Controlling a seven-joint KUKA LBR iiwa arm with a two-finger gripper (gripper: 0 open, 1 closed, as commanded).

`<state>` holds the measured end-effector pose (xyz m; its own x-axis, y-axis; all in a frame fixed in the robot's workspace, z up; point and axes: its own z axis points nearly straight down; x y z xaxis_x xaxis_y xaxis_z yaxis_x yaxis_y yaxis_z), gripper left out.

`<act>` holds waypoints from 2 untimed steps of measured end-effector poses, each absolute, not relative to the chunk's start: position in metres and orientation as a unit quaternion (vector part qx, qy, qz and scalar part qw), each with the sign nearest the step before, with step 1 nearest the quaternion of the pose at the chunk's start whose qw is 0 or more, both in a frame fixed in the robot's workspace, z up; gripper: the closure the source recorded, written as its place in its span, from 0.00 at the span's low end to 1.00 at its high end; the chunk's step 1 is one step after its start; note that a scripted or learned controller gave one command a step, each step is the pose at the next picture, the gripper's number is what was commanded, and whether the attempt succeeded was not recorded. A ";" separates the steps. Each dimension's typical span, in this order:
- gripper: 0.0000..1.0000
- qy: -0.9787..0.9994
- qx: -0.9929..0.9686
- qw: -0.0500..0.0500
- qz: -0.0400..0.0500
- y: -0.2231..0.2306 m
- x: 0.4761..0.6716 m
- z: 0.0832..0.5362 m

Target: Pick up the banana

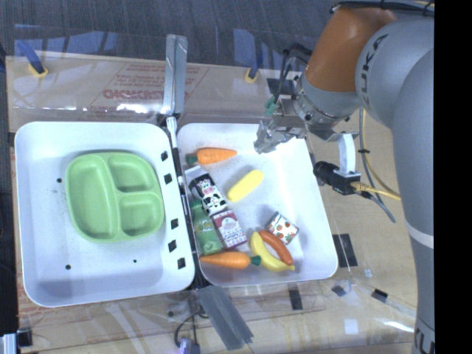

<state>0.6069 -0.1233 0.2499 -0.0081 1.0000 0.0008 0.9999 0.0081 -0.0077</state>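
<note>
Near the front edge of the right bin [313, 198], the banana [270, 257] lies on the bin floor, with a red-orange sausage-shaped item [276, 246] resting along its upper side and a carrot [225, 259] just beside its left end. The gripper [267, 140] hangs over the back edge of the same bin, well apart from the banana; nothing is between its fingers, and whether they are spread or closed cannot be told.

Task status: not begun as far as the grasp is concerned. Remaining steps, by judgement: travel to the front of the bin, descend, close on the banana, lift.

Labels: a small carton [207, 194] carries a black-and-white cow pattern; its text is too small to read. Red lettering on the cardboard [133, 83] behind the left bin [37, 220] appears reversed and is not legible.
</note>
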 end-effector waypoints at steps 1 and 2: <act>0.00 -0.749 -0.663 -0.002 -0.002 -0.130 0.586 0.116; 0.00 -0.757 -0.654 0.001 0.001 -0.144 0.590 0.090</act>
